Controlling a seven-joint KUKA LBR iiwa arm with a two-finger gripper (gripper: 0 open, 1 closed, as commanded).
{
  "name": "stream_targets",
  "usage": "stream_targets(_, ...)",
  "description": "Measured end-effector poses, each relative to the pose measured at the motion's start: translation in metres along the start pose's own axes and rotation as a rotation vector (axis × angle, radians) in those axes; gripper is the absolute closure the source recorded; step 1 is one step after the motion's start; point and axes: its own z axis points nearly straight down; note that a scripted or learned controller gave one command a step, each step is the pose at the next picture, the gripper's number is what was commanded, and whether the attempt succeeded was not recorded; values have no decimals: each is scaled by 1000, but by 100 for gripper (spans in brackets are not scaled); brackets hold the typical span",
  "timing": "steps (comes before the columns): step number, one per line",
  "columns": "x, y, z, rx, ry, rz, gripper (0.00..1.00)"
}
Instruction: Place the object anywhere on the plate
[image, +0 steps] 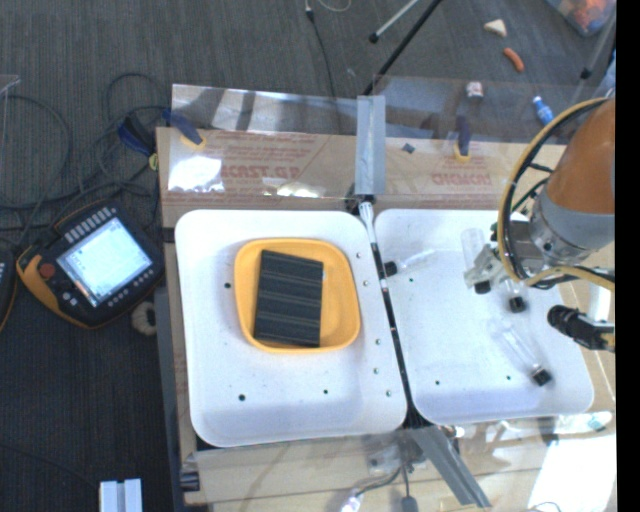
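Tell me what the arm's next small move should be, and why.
Probably just back away to the right. The dark block already lies flat on the yellow plate in the left bin, and the gripper sits over the right bin, apart from the block, so nothing seems left to place.

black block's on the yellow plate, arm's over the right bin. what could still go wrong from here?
Little, likely. The dark ribbed block lies flat inside the yellow plate in the left bin. The gripper sits low over the right bin: a low sweep left could catch the divider between bins or nudge the plate.
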Motion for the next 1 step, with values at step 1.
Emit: stream_targets(1,0,0,0,0,0,0,0)
